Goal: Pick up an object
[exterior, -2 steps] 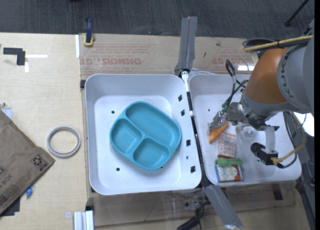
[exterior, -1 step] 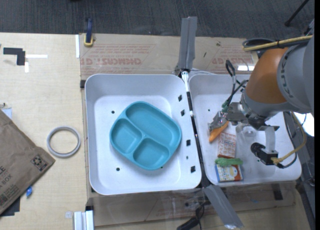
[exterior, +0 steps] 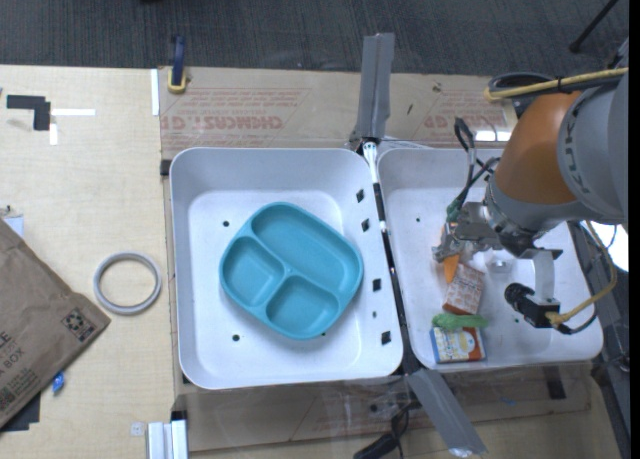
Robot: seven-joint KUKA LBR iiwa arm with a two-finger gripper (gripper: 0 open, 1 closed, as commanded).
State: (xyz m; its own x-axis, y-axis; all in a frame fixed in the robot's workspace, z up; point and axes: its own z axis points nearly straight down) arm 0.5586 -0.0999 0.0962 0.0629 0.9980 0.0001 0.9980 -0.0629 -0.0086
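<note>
My gripper (exterior: 453,245) hangs low over the left part of the right bin (exterior: 420,179), below the arm's orange band (exterior: 535,147). Right under it lies a small orange item (exterior: 451,268), touching or nearly touching the gripper. A red-and-white packet (exterior: 465,292) lies just in front of that. Nearer the front wall sits a small orange-and-white box (exterior: 459,345) with a green piece (exterior: 458,322) on its top edge. The arm hides the back right of this bin.
The left bin (exterior: 200,247) holds a blue divided plate (exterior: 291,269). On the bench to the left lie a grey tape ring (exterior: 127,281) and a brown cardboard box (exterior: 35,322). A black cable end (exterior: 527,304) hangs over the right bin's right side.
</note>
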